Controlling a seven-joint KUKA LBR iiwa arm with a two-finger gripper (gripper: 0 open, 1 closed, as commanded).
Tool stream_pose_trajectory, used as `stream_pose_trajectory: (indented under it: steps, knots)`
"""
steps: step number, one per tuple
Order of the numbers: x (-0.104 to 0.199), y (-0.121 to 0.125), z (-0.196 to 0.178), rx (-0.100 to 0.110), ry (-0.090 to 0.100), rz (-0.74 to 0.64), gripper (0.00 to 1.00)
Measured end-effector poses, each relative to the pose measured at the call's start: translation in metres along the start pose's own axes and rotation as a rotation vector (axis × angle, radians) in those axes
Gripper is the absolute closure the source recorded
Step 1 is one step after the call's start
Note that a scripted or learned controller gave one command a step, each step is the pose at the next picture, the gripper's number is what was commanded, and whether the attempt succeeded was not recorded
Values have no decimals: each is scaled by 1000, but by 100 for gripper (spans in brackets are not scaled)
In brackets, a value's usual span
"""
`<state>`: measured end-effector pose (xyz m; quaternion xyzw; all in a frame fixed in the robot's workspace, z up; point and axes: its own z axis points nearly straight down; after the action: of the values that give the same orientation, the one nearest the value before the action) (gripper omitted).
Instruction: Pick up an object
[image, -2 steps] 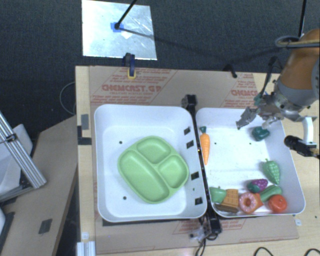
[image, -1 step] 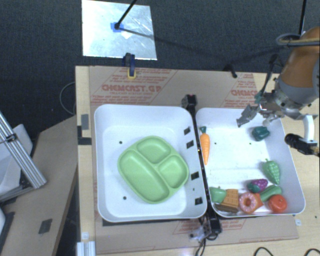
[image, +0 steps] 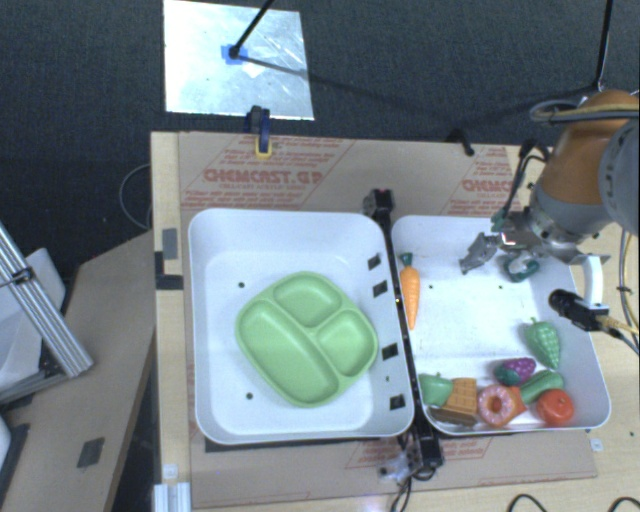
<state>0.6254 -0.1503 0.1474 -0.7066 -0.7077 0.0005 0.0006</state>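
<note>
Plenty to pick from, all of it in the right bin (image: 500, 300). Orange carrot (image: 408, 290) lying alone, lengthwise against the left wall of that bin, well apart from everything else. Rest crowded into the near corner: donut (image: 497, 404) touching a waffle-looking piece (image: 462, 400), a green chunk (image: 435, 387) just beside that, red tomato (image: 556, 404) at the far right, purple grapes (image: 515, 370) and a green pepper-ish thing (image: 541, 383) right behind. One more green leafy piece (image: 545, 343) a bit further back, near the right wall.

Gripper (image: 495, 252) up over the far part of the same bin, above bare white floor, nothing visible in it. Can't tell whether open or closed from this angle, too small and cluttered with cables. Grey arm (image: 585, 170) coming in from the right.

So, by the look of it: approach step, no grasp made yet. Probably needs a move toward the near side for the pile, or left for the carrot. Carrot seems the easier bet, being isolated, though hugging the wall could make a clean approach awkward. Pile riskier, with pieces touching and likely to get shoved around.

Left bin (image: 220, 260) holding only a green divided plate (image: 305, 338), both bins on the brown surface (image: 300, 175).
</note>
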Motion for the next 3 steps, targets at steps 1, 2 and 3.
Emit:
stream_pose_trajectory:
  steps: [1, 2, 3]
  knots:
    - [-6, 8, 49, 0, 0, 1, 0]
    - [-6, 8, 63, -2, 0, 0, 0]
    - [-6, 10, 51, -6, -1, -1, 100]
